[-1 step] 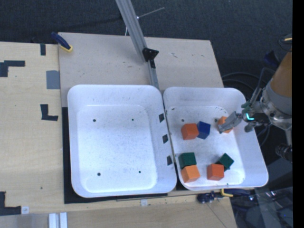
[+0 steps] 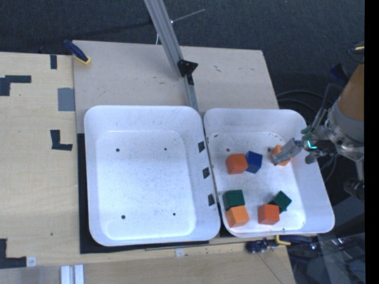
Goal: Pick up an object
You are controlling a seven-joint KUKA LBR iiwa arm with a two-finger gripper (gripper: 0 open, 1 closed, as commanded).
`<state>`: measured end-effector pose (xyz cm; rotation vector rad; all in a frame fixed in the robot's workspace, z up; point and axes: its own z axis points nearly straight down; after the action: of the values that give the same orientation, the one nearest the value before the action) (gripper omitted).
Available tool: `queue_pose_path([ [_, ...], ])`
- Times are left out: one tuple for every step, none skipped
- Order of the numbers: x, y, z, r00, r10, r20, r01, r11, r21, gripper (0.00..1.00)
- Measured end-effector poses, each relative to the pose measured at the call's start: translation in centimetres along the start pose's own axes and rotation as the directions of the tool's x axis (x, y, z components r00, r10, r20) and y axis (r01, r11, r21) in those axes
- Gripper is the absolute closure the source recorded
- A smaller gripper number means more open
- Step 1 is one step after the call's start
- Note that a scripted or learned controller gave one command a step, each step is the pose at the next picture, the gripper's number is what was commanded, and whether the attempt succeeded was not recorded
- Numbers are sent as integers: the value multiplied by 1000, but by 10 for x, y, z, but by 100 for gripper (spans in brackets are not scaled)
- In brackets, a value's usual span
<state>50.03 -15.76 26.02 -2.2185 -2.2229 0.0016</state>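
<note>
In the camera view, the end effector [image 2: 288, 152] is seen low in the right bin [image 2: 308, 215], set against a small orange block [image 2: 279, 154] near the bin's right wall. How far it is open cannot be told, nor whether the block is gripped. The step in hand is judged to be the grasp attempt itself; closing on the block and a straight lift would be called for next.

In the same bin an orange cube [image 2: 236, 164] is seen touching a blue cube [image 2: 253, 161], with a dark green cube [image 2: 233, 198] just above another orange cube [image 2: 238, 215]. An orange-red cube [image 2: 268, 213] lies beside a green block [image 2: 282, 200]. The left bin [image 2: 95, 176] rests alongside on the desk [image 2: 130, 70].
</note>
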Motion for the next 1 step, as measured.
queue_pose_path([
  [3,5,62,1000,1,-1,-1,1000,6,0],
])
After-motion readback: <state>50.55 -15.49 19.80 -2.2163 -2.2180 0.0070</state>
